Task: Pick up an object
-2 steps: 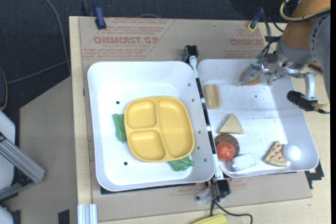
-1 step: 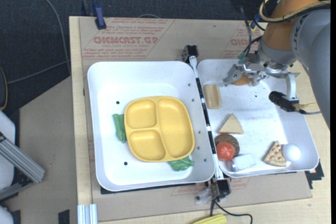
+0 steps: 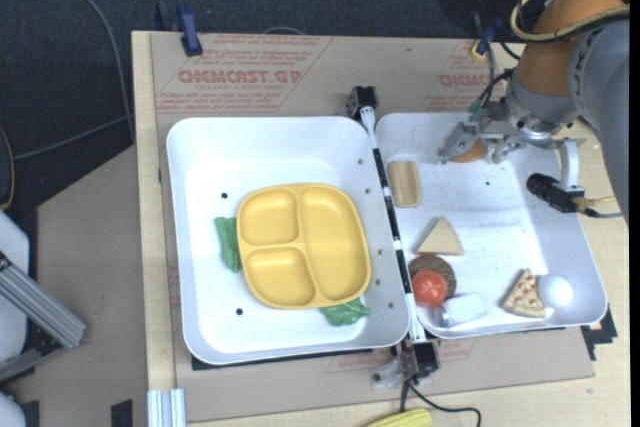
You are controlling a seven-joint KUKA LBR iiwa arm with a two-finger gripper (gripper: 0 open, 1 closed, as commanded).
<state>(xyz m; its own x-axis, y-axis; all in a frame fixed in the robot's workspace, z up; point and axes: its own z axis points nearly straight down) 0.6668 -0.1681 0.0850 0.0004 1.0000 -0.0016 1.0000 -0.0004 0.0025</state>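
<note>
At the bottom of the frame, the right bin (image 3: 590,290) holds a cluster along its lower edge: a red tomato (image 3: 430,288) on a brown round piece, a pizza slice (image 3: 522,296) and a white egg (image 3: 556,292) at the lower right. Just above them lies a tan wedge (image 3: 439,237), and higher, against the bin's left wall, a tan bread piece (image 3: 404,182). The left bin (image 3: 190,175) carries a yellow tray (image 3: 301,244) with 3 compartments, green leaves (image 3: 228,243) poking from under its left and lower edges. At the upper right, the gripper (image 3: 478,143) sits low in the right bin's top corner over a small orange-brown object (image 3: 468,152); I cannot tell whether its fingers grasp it.
</note>
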